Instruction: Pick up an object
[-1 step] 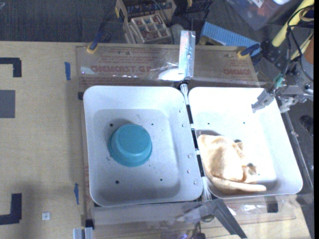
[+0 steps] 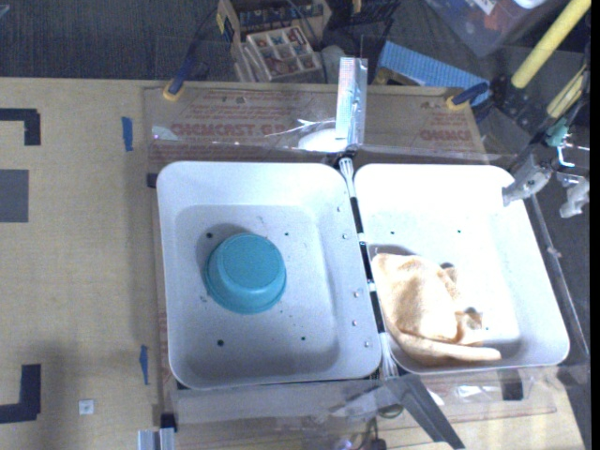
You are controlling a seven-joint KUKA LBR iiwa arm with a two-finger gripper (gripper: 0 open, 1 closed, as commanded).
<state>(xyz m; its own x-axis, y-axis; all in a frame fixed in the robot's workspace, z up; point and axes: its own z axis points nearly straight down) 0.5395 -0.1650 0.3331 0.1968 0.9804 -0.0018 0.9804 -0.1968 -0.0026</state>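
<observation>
**Mia:** Blue is the first thing I see. A blue bowl (image 2: 246, 272) sits upside down in the left bin (image 2: 173, 181), a bit left of the middle of the frame.

**Ben:** And the right bin (image 2: 422, 169) has a soft tan cloth (image 2: 427, 307) in it. It is all bunched up. It lies in the lower left part of that bin, touching the wall next to the other bin.

**Mia:** Where is the gripper (image 2: 544, 181)?

**Ben:** Way over at the right side of the frame, up by the top right corner of the right bin. It hangs over the rim there, well apart from both things.

**Mia:** Is it spread wide or pressed together?

**Ben:** I can't tell. That part is small and blurry. I see nothing held in it.

**Mia:** So which thing should it go for?

**Ben:** I think the cloth. It is nearer. It lies down and to the left of the gripper, in the same bin. The bowl is much farther left, past the wall between the bins.

**Mia:** Which way does the cloth stretch?

**Ben:** Its long way runs from the upper left down to the lower right, with a thin tail along the bottom edge pointing right. The fat lump sits in the middle.

**Mia:** Then the gripper would need to slide down and left, and come down on the lump.

**Ben:** Yes, I think so. Cloth is floppy, so it could slip out. Nothing is picked up yet.
</observation>
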